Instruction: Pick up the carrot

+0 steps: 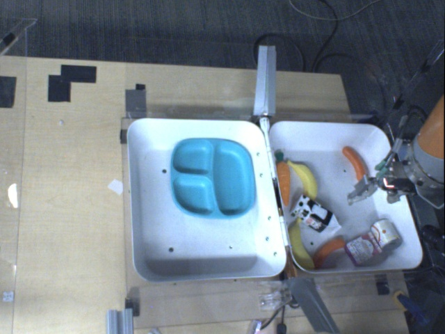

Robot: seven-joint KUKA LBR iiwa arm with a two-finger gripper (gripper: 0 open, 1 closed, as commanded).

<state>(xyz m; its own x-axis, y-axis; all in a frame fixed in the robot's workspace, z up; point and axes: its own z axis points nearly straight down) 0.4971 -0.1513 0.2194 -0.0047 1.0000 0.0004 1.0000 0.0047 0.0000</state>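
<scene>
The carrot [283, 184], orange with a green top, lies lengthwise against the left wall of the right bin [327, 134], touching a yellow banana [305, 178]. My gripper [377, 192] hovers over the right side of that bin, well to the right of the carrot. Its fingers [358, 193] are spread open with nothing between them. An orange-red sausage [354, 162] lies just up and left of the gripper.
Also in the right bin are a black-and-white toy [313, 213], a second banana [298, 245], an orange piece [329, 250] and a purple-and-white carton [373, 242]. The left bin [149, 207] holds a blue divided plate [212, 176].
</scene>
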